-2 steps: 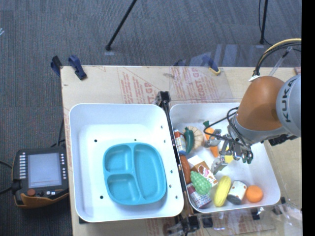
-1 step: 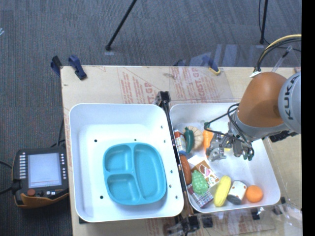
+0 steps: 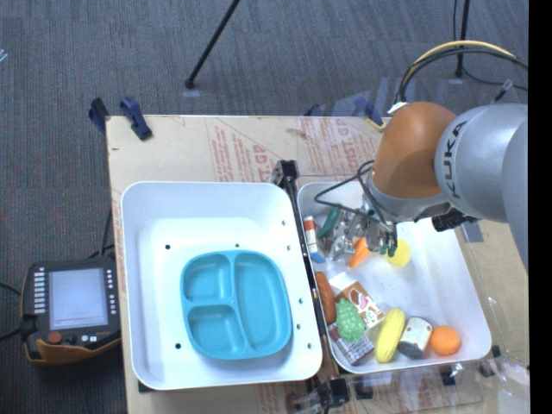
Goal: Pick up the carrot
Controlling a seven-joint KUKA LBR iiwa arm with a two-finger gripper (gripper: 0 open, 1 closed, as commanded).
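Note:
The carrot (image 3: 360, 253) is a small orange piece in the right bin (image 3: 457, 274), near its upper left. My gripper (image 3: 361, 236) hangs straight over it from the grey and orange wrist (image 3: 414, 158). The carrot's upper end sits between the two dark fingers, which are shut on it, and its lower end pokes out below them at a tilt. I cannot tell whether the carrot touches the bin floor.
Beside the carrot are a small yellow object (image 3: 398, 253), a teal item (image 3: 329, 222) and a red-white tube (image 3: 310, 235). Lower down lie a sausage (image 3: 324, 293), a green bumpy toy (image 3: 348, 319), a yellow fruit (image 3: 390, 335), a can (image 3: 416, 336) and an orange (image 3: 445, 341). The left bin (image 3: 155, 222) holds a blue divided plate (image 3: 235, 303).

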